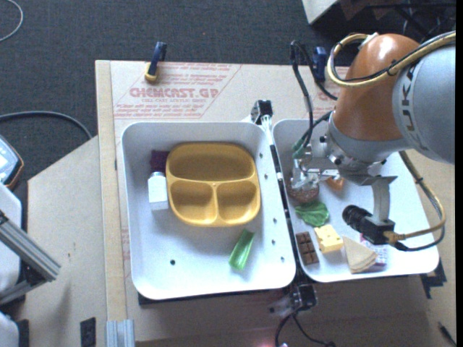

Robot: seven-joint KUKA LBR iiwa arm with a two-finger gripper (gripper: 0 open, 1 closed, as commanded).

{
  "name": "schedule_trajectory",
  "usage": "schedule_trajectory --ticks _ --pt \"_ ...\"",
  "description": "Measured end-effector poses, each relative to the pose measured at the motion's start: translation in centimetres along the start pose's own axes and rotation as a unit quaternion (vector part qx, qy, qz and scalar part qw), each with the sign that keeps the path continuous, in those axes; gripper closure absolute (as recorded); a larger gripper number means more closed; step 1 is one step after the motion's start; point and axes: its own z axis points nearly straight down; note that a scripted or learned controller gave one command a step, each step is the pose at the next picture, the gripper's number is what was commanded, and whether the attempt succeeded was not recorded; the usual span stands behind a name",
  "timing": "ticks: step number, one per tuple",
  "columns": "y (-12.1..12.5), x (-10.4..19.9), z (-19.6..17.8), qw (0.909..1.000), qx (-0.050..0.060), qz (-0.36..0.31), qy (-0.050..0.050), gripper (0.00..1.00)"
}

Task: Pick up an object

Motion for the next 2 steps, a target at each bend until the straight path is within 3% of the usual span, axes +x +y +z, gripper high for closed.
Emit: schedule_trajectory --ticks 1,2 --pt "-0.8 0.8 -1.0 1.0000 -0.001 0.000 0.000 1.00" --pt "-0.9 1.6 0.3 1.0000 0.001 0.000 0.000 1.00"
